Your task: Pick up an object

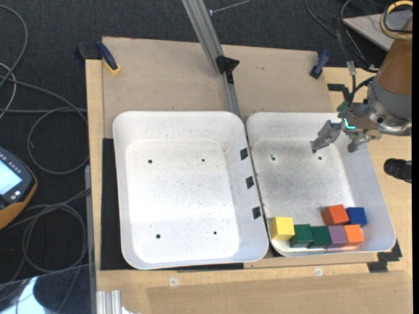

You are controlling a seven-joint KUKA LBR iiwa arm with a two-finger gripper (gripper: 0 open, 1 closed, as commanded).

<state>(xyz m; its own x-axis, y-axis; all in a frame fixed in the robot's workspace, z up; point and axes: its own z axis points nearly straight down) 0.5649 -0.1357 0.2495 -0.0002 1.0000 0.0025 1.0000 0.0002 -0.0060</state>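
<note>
Several coloured blocks are bunched in the near right corner of the right bin (288, 175): a yellow block (283, 226), two green blocks (311, 235), a purple block (338, 234), an orange block (354, 234), a red block (334, 214) and a blue block (357, 215). My gripper (340, 140) hangs over the far right part of that bin, well behind the blocks. It is open, its two grey fingers (324, 138) spread apart, and nothing sits between them.
The left bin (177, 188) lies beside the right one. A slanted metal pole (209, 38) rises from the bench's back middle. Blue clamps (108, 56) grip the back corners. Cables and a handheld device (10, 182) lie on the floor to the left.
</note>
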